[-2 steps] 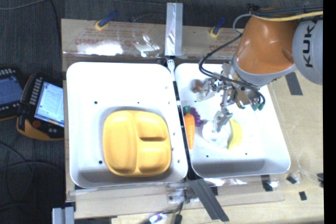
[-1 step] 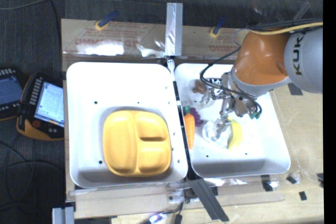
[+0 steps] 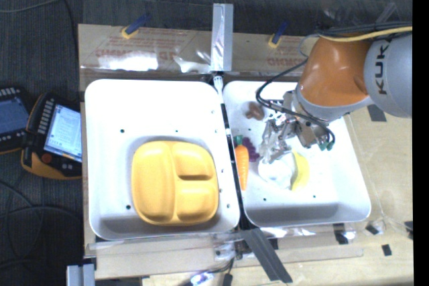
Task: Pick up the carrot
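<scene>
Count on the table (image 3: 392, 164): two shallow white bins, the left bin (image 3: 107, 117) and the right bin (image 3: 348, 191). Left bin: one yellow compartment tray (image 3: 175, 181). Right bin: one carrot (image 3: 241, 166), one yellow banana-like piece (image 3: 299, 171), one small purple item (image 3: 245, 144), one small brown item (image 3: 254, 110). One arm (image 3: 348, 74). Two blue clips (image 3: 136, 25) on the back board. One handheld pendant (image 3: 50, 137) on the floor.

carrot (image 3: 242, 166) | orange, elongated | lying lengthwise | right bin, against its left wall
</scene>
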Tool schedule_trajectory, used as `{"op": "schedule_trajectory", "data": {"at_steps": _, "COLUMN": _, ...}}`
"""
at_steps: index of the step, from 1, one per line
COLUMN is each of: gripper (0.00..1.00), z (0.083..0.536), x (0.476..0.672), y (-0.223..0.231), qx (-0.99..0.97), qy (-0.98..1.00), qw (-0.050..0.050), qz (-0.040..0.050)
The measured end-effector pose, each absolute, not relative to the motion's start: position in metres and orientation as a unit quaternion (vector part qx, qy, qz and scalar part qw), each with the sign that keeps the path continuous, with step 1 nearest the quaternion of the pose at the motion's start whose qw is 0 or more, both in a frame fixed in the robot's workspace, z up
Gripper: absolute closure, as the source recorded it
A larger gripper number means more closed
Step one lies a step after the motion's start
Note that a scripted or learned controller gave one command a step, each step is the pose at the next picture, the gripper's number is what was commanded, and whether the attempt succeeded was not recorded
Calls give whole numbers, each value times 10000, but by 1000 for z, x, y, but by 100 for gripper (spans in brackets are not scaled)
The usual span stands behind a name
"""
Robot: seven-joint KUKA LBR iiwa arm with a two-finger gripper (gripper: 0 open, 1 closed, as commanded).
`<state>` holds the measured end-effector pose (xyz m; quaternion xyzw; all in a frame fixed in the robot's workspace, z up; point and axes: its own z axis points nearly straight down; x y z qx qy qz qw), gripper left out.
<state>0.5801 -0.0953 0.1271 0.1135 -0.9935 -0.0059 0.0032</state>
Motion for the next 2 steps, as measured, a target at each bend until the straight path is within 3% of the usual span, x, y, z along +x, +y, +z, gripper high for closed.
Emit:
{"op": "schedule_trajectory", "data": {"at_steps": 1, "gripper": 100, "z": 262, "x": 562, "y": -48, "qx": 589, "qy": -9983, "qw": 6, "qz": -17}}
{"op": "schedule_trajectory", "data": {"at_steps": 2, "gripper": 0, "z": 261, "x": 561, "y": -48, "qx": 588, "qy": -9983, "qw": 8, "qz": -17}}
